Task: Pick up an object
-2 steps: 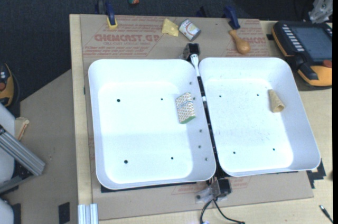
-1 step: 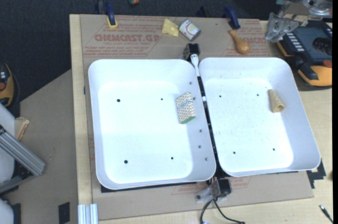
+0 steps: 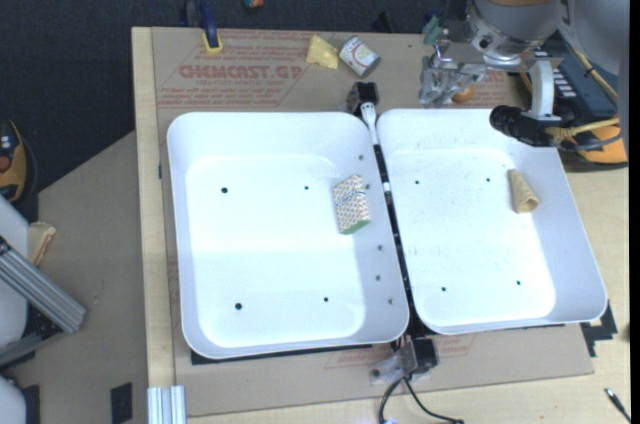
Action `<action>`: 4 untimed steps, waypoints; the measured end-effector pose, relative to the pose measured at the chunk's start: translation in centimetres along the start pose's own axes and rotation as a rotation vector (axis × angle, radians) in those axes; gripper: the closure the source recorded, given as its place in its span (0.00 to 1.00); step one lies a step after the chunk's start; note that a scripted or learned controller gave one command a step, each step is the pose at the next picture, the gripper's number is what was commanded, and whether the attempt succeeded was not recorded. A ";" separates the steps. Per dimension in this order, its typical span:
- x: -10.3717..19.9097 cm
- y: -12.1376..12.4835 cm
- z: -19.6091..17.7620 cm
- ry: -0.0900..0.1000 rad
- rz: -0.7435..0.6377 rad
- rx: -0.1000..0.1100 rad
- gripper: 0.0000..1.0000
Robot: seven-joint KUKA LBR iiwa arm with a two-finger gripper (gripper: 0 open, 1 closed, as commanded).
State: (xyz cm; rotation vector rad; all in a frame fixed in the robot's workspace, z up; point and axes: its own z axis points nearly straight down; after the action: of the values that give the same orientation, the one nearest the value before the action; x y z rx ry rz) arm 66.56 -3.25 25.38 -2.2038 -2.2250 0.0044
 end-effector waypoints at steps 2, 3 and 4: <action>18.2 -10.8 4.4 -0.002 -0.001 0.001 1.00; 24.1 -11.9 -7.9 0.002 0.001 -0.022 1.00; 25.2 -15.9 -9.1 -0.004 0.005 -0.006 1.00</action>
State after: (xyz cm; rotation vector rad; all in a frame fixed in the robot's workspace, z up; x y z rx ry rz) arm 50.50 21.71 34.70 -2.2148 -2.2240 0.0013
